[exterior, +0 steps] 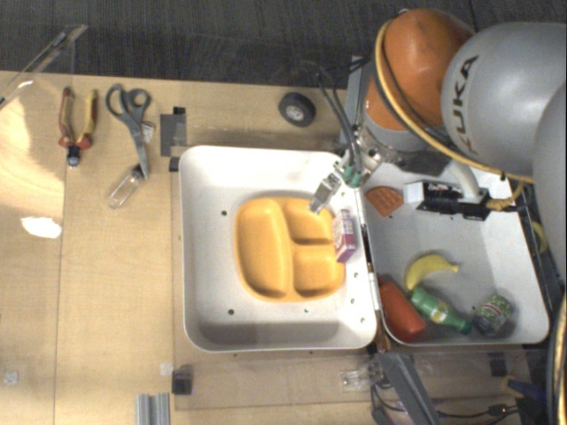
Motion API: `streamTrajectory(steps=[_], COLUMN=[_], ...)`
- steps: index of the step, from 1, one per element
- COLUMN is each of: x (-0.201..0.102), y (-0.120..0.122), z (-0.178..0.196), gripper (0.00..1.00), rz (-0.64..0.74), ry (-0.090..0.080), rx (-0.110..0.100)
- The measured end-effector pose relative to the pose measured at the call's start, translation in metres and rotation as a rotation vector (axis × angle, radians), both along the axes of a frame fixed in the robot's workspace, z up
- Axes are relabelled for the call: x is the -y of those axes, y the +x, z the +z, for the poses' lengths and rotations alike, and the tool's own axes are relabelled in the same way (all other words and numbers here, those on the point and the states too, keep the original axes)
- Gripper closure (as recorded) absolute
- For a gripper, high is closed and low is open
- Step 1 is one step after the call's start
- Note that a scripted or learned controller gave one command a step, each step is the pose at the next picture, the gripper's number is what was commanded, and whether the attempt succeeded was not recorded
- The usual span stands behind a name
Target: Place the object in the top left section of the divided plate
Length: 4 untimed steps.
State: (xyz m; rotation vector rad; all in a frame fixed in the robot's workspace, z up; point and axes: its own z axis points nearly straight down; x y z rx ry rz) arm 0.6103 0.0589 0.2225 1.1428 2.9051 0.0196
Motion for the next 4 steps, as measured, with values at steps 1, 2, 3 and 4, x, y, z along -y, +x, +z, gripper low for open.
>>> streamTrajectory(steps=[1,2,3,4], x=[-0.001,-0.001,-0.028,-0.029], y=[0.002,0.002,-0.028,-0.026], z=[0.012,0.012,0.058,0.07], gripper=[1.0,0.0,0.0,1.0], rz=[0.003,0.003,0.221,0.225], ry=[0.002,0.002,-0.006,-0.005], rx=[0.008,0.008,-0.01,-0.001])
